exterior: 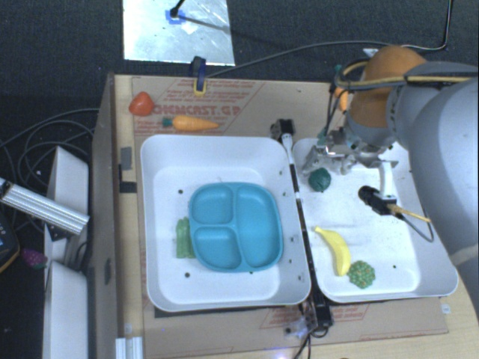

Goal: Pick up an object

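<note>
Tool [334, 155] hangs low over the right bin [397, 275], up in that bin's 11 o'clock corner, with the grey arm coming in from 3 o'clock. You cannot tell from this angle whether the tool is open or closed, and nothing can be seen held in it.

Your nearest candidate is the dark green lump [319, 179]. It lies on the bin floor at about 7 o'clock from the tool, just beside it, close to the wall shared with the left bin [168, 174]. Whether the tool touches it you cannot tell.

Farther down the right bin, at roughly 6 o'clock from the tool and well apart from it, lies the yellow banana [334, 249]. The green broccoli floret [361, 274] sits at the banana's 4 o'clock, just beside its lower end.

In the left bin, a blue divided plate [234, 226] rests in the middle, with a pale green piece [182, 238] against its 9 o'clock edge.

Beyond the left bin, at 12 o'clock, a carrot [194, 124] and a tomato [141, 104] lie on the cardboard surface [254, 99], outside both bins.
</note>
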`<control>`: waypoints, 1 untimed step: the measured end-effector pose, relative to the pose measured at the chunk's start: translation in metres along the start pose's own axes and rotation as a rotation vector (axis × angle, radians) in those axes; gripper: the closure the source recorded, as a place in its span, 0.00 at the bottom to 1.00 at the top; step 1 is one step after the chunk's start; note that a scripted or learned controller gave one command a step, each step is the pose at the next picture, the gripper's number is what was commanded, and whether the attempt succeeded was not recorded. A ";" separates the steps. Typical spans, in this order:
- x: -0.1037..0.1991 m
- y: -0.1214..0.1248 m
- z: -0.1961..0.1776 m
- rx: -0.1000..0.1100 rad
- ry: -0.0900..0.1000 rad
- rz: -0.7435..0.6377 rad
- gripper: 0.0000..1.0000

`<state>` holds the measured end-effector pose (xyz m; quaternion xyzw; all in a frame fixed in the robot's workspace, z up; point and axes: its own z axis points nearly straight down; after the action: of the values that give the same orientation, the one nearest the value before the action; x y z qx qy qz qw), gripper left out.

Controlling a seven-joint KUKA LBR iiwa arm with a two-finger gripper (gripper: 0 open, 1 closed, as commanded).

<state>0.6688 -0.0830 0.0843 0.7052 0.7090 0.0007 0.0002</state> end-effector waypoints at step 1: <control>-0.001 0.001 -0.012 -0.004 -0.001 -0.002 1.00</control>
<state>0.6701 -0.0836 0.0961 0.7044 0.7098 0.0016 0.0019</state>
